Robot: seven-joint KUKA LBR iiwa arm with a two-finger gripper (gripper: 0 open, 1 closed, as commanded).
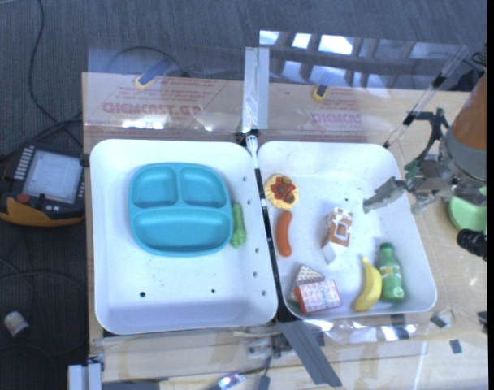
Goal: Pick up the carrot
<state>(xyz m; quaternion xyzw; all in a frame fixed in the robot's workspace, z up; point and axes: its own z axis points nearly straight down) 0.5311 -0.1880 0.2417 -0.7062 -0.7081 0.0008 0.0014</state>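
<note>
The carrot (284, 232) is a short orange-red stick lying lengthwise near the left wall of the right bin (409, 242), just below a round toy pizza (281, 191). My gripper (387, 193) hangs over the right bin's upper right part, by its right wall. It is well to the right of the carrot and apart from it, with nothing visibly held. The grey arm with its orange band (474, 124) comes in from the right edge.
The right bin also holds a small brown-and-white block (338, 227), a banana (367, 284), a green bottle (389, 273), a red box (316, 296) and a wedge (309, 274). A blue divided plate (180, 208) and a green vegetable (238, 224) lie in the left bin (109, 283).
</note>
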